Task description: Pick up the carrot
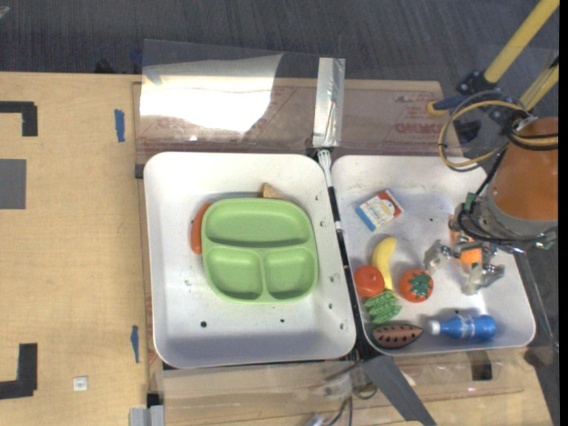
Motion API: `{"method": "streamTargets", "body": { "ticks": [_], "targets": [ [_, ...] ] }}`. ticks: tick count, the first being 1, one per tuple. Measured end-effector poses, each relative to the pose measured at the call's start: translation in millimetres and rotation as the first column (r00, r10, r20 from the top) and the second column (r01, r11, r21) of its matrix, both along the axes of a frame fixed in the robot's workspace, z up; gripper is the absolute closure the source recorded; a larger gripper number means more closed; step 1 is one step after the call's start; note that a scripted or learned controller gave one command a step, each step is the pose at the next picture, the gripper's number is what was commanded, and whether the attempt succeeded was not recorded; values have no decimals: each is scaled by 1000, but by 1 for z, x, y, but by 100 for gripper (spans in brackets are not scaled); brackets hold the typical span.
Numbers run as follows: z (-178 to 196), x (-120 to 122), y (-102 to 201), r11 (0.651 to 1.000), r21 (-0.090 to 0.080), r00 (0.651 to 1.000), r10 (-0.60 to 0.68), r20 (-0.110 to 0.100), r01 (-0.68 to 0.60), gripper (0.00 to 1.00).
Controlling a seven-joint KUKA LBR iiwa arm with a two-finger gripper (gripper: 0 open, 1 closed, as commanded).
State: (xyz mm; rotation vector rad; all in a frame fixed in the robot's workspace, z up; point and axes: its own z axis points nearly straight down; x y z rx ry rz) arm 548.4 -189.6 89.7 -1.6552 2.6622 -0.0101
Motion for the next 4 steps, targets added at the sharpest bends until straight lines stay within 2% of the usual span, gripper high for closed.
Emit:
{"method": "streamTargets", "body": {
  "ticks": [1, 2, 3, 4],
  "targets": [
    [12, 4, 4, 1000, 5, 1000, -1, 12, 1, 100],
    [88, 13, 50, 999, 3, 999, 39, 2, -39, 100],
    [97, -5, -14, 922, 1, 922, 387, -3, -387, 100],
    [108, -3, -11, 923, 2, 923, 386, 5, -386, 100]
  ]
}}
